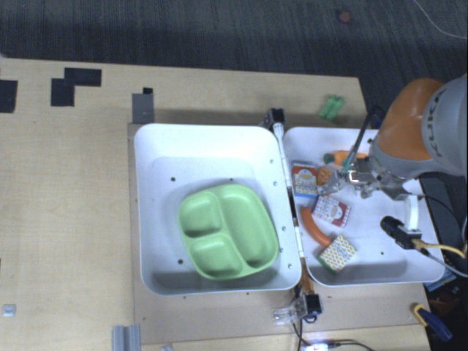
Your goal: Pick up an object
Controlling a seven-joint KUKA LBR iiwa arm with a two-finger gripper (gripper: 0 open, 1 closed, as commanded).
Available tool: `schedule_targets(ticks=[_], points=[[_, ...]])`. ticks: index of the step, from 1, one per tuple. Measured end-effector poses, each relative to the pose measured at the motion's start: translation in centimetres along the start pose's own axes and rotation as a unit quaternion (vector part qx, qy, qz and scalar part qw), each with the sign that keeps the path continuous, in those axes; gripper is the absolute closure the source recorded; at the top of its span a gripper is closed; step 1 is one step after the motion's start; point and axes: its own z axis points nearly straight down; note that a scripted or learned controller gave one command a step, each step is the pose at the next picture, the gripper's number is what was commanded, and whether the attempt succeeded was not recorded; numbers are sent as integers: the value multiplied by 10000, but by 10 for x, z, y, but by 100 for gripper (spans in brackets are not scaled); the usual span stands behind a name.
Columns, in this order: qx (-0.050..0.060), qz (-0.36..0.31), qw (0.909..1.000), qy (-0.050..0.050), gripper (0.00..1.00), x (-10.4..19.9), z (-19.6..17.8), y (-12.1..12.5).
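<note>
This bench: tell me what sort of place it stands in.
Probably a robot lab or test cell, not a kitchen: two white bins fixed to a wooden bench, a grey robot arm over toy-like items, and loose cables.

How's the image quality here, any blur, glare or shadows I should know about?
Camera view: soft overall, small items in the right bin blurred; even lighting, mild glare on the left bin; green plate casts a soft shadow; end effector indistinct.

A green plate point(228, 230) is seen in the left bin point(157, 148); a green piece point(331, 107) lies at its two o'clock.
</note>
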Motion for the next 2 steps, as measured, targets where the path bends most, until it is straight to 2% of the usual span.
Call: schedule_targets(ticks=[1, 2], points=[[-24, -5, 10000, 11, 100, 2, -11, 2], [-21, -6, 10000, 12, 0, 2, -11, 2]])
